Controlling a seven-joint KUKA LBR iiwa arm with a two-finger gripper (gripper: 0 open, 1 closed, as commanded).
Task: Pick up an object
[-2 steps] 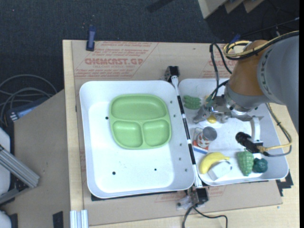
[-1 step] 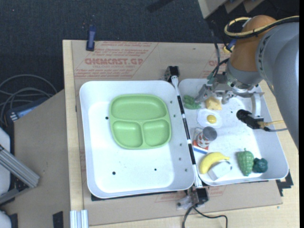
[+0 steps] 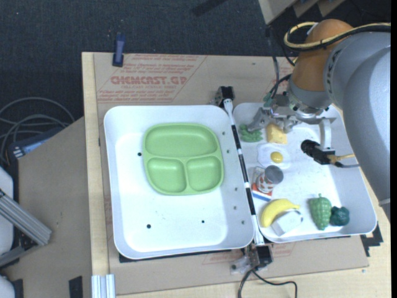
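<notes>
Brown bench (image 3: pixel 155 79) on dark carpet (image 3: pixel 56 17)

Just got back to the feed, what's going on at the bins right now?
The arm is reaching in over the far end of the right bin, with its gripper low by the yellow cheese wedge and a green toy. Nothing is visibly held. The banana, can and green vegetables lie nearer the camera. The left bin holds a green divided plate.
</notes>
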